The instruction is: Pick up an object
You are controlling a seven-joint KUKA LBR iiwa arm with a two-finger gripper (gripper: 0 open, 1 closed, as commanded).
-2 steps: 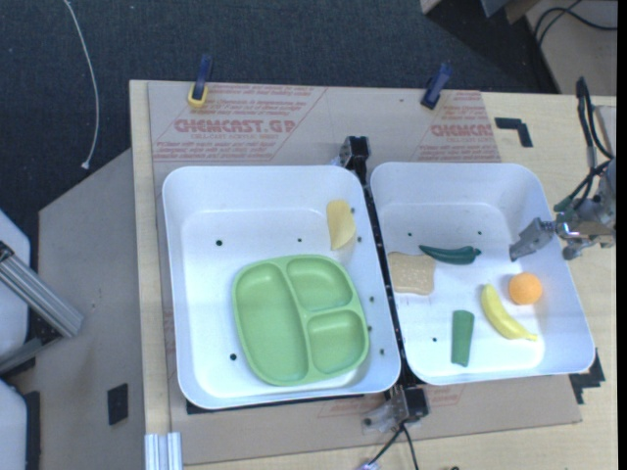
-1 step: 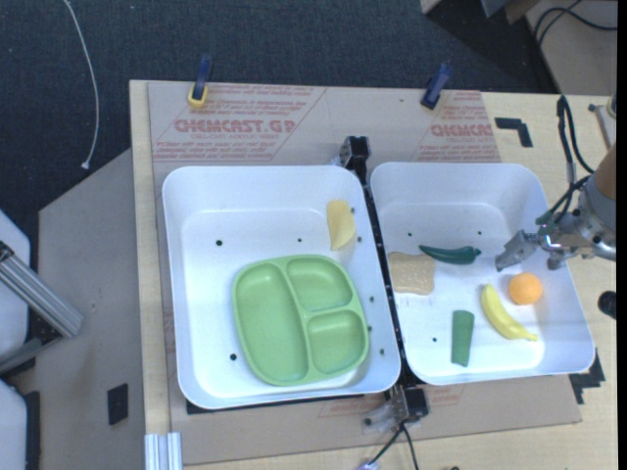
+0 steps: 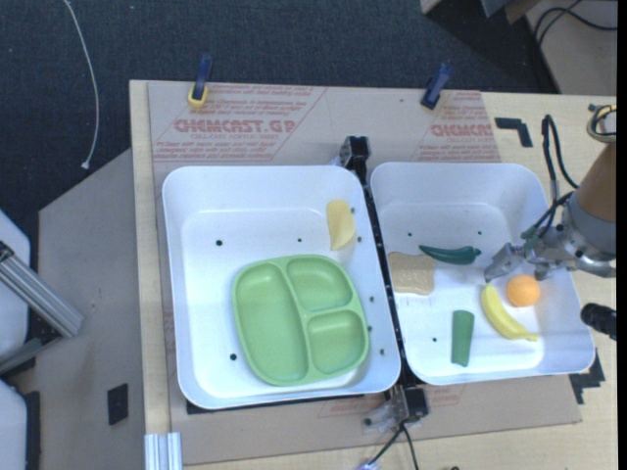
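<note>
From the overhead camera view, the grey arm came in from the right and its two-finger gripper (image 3: 524, 262) stood over the right-hand shallow white plastic bin (image 3: 431, 179), directly above a small round orange ball-like fruit (image 3: 524, 292). The metal fingers (image 3: 505, 259) looked splayed apart, and nothing sat between them; the orange lay just below on the bin floor, so it seemed the likely target of the pick.

Just beside the orange, touching or nearly so, lay a curved yellow plastic banana (image 3: 504, 314). A short green block-shaped piece (image 3: 461, 337) rested nearer the front wall, a dark green pepper-like piece (image 3: 450, 254) lay toward the middle, and a pale tan bread-like slab (image 3: 410, 273) sat against the left wall. The loose scatter suggested they had been dropped in as pick candidates.

The left-hand shallow white plastic bin (image 3: 196, 189) held a light green three-compartment plastic tray (image 3: 299, 317) and a pale yellow wedge (image 3: 340, 224) by its right wall.

Red print on the brown protective sheet (image 3: 157, 125) under the bins read "CHEMCAST GP", repeated; the smaller lines were too fine to read. Blue clamps (image 3: 436, 85) pinned its far edge.
</note>
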